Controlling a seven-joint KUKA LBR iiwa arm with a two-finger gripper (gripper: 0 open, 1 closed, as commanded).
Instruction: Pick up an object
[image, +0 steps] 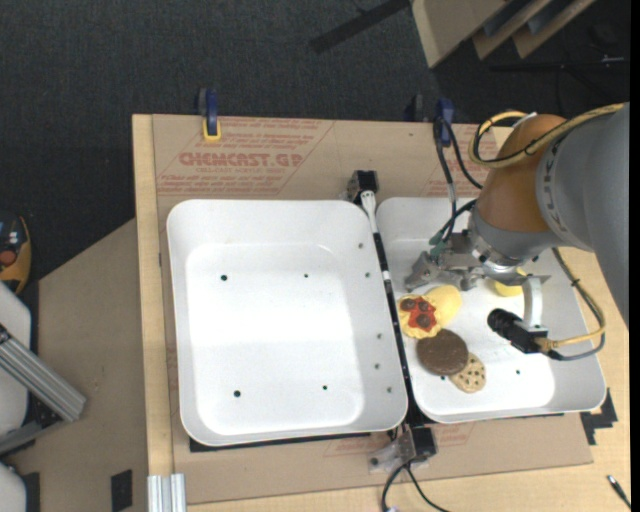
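Arm low over the right-hand shallow white plastic bin (560, 395), hunting a pick.

Camera view: the grey two-finger gripper (447, 262) hangs just above a yellow, red-topped toy food piece (428, 309); open or closed, I cannot tell. Just below that piece sits a round brown disc (442, 352), a speckled tan cookie (468, 376) touching its lower edge. Best bet, I'd say: centre squarely over the yellow piece, clear of the bin's left wall.
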